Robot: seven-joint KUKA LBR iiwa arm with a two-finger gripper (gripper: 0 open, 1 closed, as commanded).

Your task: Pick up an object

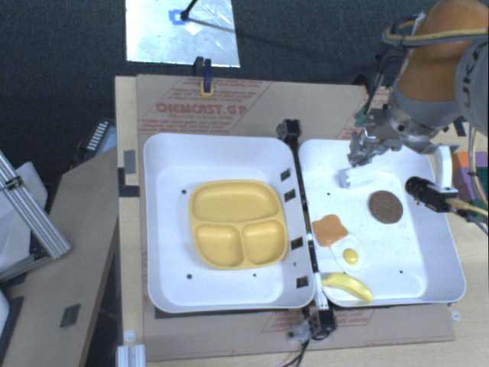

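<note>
The grey arm reaches in from the right, wrist angled down, its tool [361, 156] low over the right bin's [428, 277] far side, above a small white object [345, 179]. Whether the tool grips anything, I cannot tell.

High, slanted — both bins [229, 147].

Both of my white bins [229, 147] look like smooth, faintly glossy plastic. The yellow tray [233, 224] is matt plastic. The brown disc [386, 206] looks rough and dull; the banana [348, 287] is shiny. Cardboard [206, 102] lies beneath, matt.
</note>
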